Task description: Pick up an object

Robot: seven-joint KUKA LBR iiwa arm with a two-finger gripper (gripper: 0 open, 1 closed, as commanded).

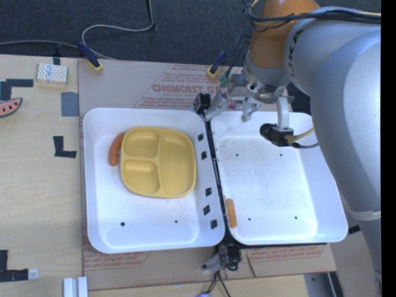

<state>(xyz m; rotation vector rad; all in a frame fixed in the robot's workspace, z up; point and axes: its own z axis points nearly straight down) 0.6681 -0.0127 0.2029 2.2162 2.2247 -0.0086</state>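
We record two shallow white bins side by side on the worktop (37,184). The left bin (99,228) holds a yellow divided plate (158,162), lying flat in the upper half of the bin, with three compartments showing. An orange sausage-shaped piece (114,150) lies just beside the plate's left edge, touching it or nearly so; we cannot tell which. The right bin (309,221) holds one small orange piece (231,212), lying against the bin's left wall near the lower corner, well apart from the arm.

The arm (346,85) enters from the right, its orange band (278,23) above the wrist. The end effector (247,107) stands over the upper left corner of the right bin, close to the divider between the bins. We cannot tell its state from this view, and we see nothing held in it. A dark fitting with cable (279,133) hangs beside it over the bin.

Around the bins we note brown cardboard (161,85) beneath them, a blue-and-yellow clamp (90,54) at upper left, a patterned block (52,74), a watermelon-slice item (8,107) at the left edge, and black tape marks (62,147) on the worktop.
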